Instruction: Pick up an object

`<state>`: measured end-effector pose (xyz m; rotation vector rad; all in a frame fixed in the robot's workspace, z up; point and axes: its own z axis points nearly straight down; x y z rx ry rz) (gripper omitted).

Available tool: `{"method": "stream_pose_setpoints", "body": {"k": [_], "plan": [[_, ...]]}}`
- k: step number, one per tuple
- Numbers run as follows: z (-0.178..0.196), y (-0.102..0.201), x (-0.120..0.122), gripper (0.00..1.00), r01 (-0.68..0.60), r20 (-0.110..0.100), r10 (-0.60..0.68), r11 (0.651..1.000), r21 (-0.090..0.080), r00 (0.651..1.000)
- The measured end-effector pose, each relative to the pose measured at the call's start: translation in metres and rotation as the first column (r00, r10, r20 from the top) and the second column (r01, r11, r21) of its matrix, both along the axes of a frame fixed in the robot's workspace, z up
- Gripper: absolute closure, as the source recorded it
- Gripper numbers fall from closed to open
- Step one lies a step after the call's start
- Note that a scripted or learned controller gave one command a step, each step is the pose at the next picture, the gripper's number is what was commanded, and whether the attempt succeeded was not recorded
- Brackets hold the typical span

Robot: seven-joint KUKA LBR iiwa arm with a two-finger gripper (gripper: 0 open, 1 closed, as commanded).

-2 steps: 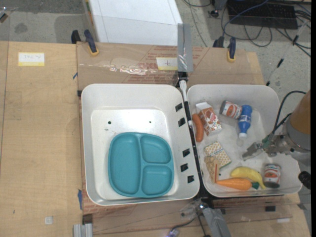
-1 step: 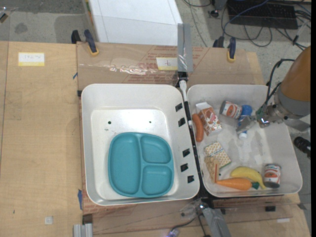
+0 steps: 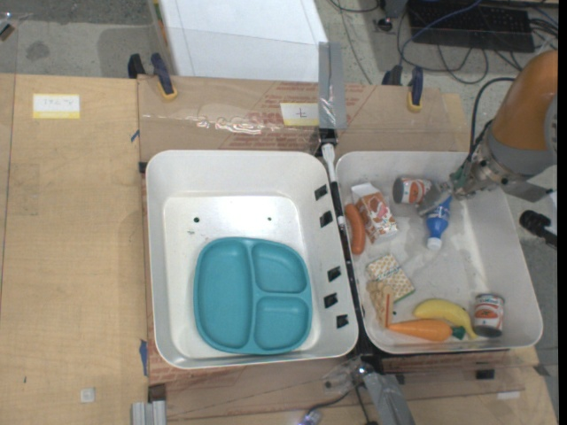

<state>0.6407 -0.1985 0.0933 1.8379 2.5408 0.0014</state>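
Two white bins on the table (image 3: 71, 237); left bin (image 3: 168, 184) carries a teal divided plate (image 3: 252, 295), right bin (image 3: 514, 273) carries the clutter. Gripper (image 3: 447, 195) sits low at the right bin's upper part, just beside a small can (image 3: 409, 189) and above a white tube with a blue cap (image 3: 437, 224). Cannot tell how its fingers stand; nothing visibly held. Other candidates: hot dog (image 3: 355, 227), snack packet (image 3: 376, 215), crackers (image 3: 390, 277), banana (image 3: 440, 309), carrot (image 3: 421, 329), second can (image 3: 487, 313).

Risks, judged: can lies on its side and may roll off the fingers; tube and can lie close, so a closure could catch both or nudge either away.
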Motion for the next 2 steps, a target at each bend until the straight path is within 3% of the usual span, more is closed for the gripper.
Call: {"method": "stream_pose_setpoints", "body": {"k": [1,2], "plan": [[0.011,0.0,0.0,1.0,-0.001,0.0,0.001,1.0,-0.002,1.0],[0.096,0.051,-0.02,1.0,0.093,0.0,-0.093,0.996,0.002,0.996]]}}
